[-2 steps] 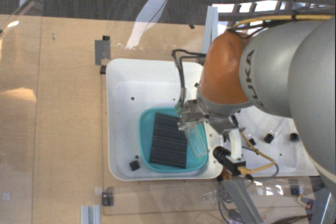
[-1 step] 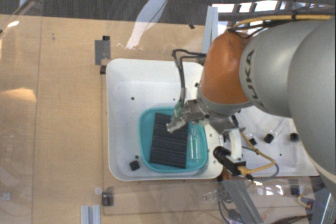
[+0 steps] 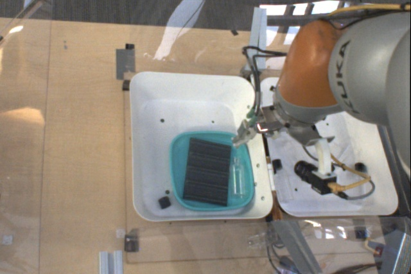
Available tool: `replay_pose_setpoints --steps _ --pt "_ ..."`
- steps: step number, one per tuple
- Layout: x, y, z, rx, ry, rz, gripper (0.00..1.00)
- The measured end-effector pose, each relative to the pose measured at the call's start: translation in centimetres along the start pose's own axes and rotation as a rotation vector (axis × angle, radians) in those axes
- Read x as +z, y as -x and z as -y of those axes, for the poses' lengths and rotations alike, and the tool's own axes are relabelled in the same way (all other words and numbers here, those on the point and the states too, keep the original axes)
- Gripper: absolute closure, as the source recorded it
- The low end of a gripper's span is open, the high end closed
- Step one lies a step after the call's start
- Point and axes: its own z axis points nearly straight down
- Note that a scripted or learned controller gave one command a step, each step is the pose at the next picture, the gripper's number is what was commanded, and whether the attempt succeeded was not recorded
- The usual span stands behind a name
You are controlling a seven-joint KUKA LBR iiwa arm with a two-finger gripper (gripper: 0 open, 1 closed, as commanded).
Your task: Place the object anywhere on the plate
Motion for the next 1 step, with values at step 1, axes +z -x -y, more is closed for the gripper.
replay_pose_setpoints --steps 1 --pt "-1.10 -0.10 -0.24 -0.003 0.006 -0.001 1.00"
